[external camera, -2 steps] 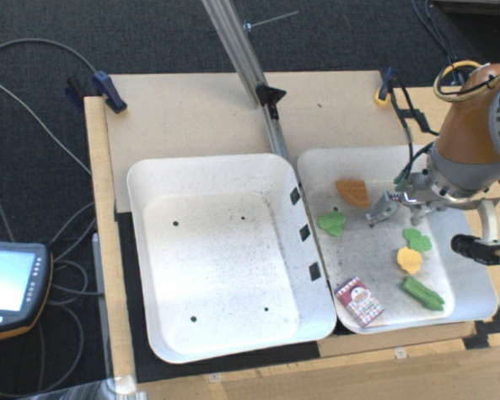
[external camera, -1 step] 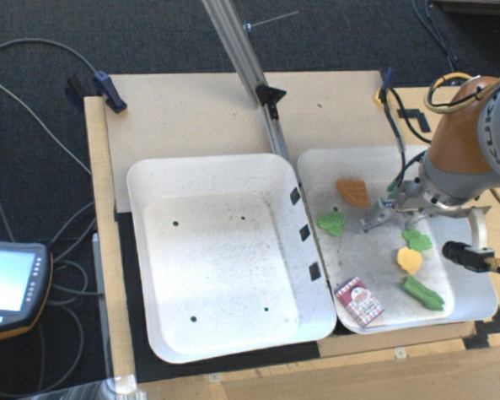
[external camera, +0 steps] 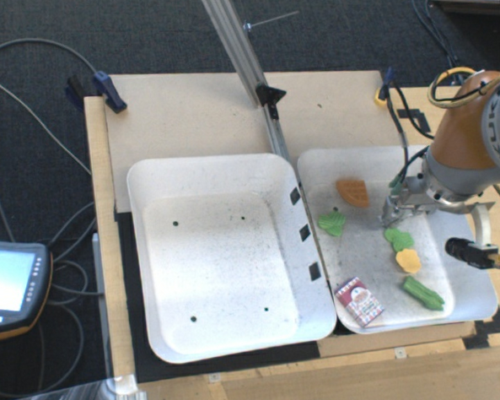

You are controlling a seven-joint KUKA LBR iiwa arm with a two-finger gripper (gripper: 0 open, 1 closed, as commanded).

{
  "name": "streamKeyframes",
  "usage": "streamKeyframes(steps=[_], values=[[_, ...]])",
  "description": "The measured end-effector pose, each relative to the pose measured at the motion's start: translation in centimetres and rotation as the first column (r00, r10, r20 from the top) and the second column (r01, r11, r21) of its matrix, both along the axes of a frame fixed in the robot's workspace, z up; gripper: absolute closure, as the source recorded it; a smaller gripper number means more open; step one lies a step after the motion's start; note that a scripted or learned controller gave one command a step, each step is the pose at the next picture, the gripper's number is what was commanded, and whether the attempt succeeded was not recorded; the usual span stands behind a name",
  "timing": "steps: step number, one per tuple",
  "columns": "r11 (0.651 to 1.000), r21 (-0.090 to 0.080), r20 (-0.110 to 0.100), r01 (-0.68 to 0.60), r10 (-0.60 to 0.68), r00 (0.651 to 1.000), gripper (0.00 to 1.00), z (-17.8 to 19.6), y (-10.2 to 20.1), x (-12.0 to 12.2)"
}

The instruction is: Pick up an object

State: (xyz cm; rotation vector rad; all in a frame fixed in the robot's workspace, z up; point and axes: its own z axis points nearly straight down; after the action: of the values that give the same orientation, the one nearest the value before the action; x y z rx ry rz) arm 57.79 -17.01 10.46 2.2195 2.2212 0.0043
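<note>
1. Near edge of right bin (external camera: 484, 303): a red-and-white printed packet (external camera: 358, 301) lies at the near left corner, against or partly on the rim. Risk: flat and tight to the wall, so a finger would likely strike the rim before closing round it.
2. A long green piece (external camera: 423, 293), toy-vegetable-like, lies close to the near edge, right of the packet. Risk: smooth and slanted, it may roll or squirt out if pinched off-centre.
3. Mid-bin, right side: a yellow piece (external camera: 408, 261) touching a small green piece (external camera: 398, 239). The gripper (external camera: 395, 213) hangs just beyond this pair, low over the bin floor. Finger state: cannot tell; they are dark and small against the wrist. Nothing is visibly between them. Risk: the two pieces touch, so a descent here may push one aside or catch both and drop one on lift.
4. Mid-bin, left side: a green leafy piece (external camera: 332, 224) near the bin's left wall, well apart from the gripper. Risk: thin, may not seat.
5. Farther back: an orange-brown piece (external camera: 353, 192), towards the far edge. Broad; risk of slipping from a narrow grasp.
6. Left bin (external camera: 148, 188) carries no objects.
</note>
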Motion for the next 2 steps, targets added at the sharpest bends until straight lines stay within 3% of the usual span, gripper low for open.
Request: streamKeyframes(steps=[2], values=[[1.0,-0.003,0.006,-0.001,0.001,1.0,1.0,12.7,-0.1,0.9]])
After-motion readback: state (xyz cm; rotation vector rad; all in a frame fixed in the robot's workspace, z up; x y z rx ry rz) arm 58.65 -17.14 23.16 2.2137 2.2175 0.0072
